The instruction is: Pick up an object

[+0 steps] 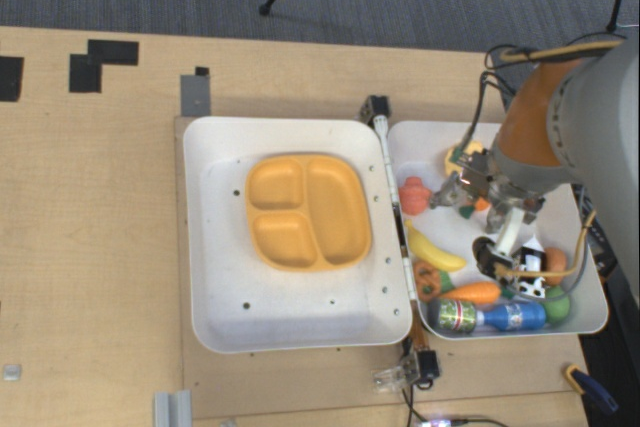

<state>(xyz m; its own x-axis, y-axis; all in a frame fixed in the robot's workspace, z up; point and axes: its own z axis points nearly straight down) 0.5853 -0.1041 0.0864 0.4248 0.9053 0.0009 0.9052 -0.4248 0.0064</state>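
While the end effector point(462, 187) hung low over the far half of the right bin point(425, 150), I could not tell whether it was wide or narrow, and nothing showed in its grip. The red ball point(415, 195) sat just beside it on the side toward the left bin point(230, 315), probably the nearest pick. The banana point(436, 251) lay nearer the camera, its long axis slanting across the bin.
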